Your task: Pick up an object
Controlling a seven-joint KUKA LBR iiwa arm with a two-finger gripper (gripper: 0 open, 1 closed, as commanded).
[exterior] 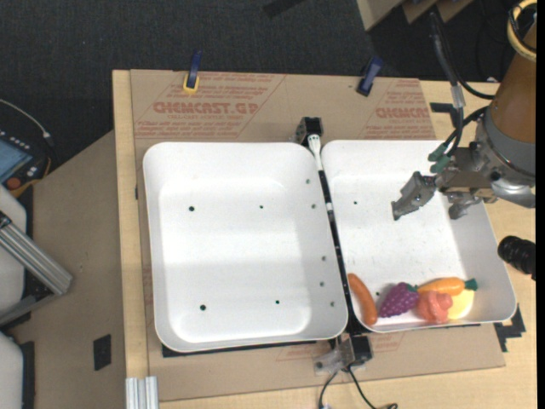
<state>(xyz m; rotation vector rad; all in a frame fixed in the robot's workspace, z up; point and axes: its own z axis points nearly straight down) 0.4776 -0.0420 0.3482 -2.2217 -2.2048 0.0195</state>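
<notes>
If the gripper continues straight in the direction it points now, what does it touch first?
Probably the bare floor of the right bin. The gripper points down and left, well above the toy food; depth is unclear.

Bins (230, 254): smooth white plastic, slight sheen. Bench board (255, 100): matt brown cardboard. Toy fruit (413, 298): glossy plastic.

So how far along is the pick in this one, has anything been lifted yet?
Done: the end effector is over the right bin, above its bare middle. In hand: nothing visible between its fingers. Left: the whole pick. The toy food, namely the orange sausage-like piece, purple grapes, carrot and pink piece, lies along the bin's near edge, apart from the end effector.
</notes>
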